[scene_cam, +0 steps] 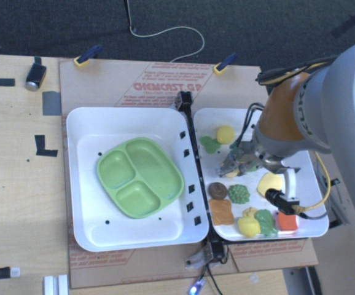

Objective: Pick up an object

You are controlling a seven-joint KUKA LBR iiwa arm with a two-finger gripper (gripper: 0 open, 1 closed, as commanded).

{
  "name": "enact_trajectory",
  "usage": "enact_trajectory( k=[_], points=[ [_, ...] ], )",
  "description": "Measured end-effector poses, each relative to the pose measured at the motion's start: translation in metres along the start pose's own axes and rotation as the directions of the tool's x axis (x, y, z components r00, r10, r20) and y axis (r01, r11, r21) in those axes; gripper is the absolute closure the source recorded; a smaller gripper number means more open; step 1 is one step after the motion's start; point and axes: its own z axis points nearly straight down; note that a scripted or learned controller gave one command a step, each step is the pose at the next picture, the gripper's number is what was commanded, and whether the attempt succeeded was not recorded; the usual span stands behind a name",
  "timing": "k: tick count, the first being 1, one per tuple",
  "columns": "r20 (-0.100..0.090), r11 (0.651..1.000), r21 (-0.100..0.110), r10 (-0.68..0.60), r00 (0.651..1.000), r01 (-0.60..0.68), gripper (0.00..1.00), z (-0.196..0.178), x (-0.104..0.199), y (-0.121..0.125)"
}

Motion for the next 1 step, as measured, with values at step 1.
enact_trajectory(
  k=[1],
  points=[
    [-0.002,1.000,-0.009,-0.008,1.000,0.008,1.00,-0.0952,0.0756,0.0443]
  ],
)
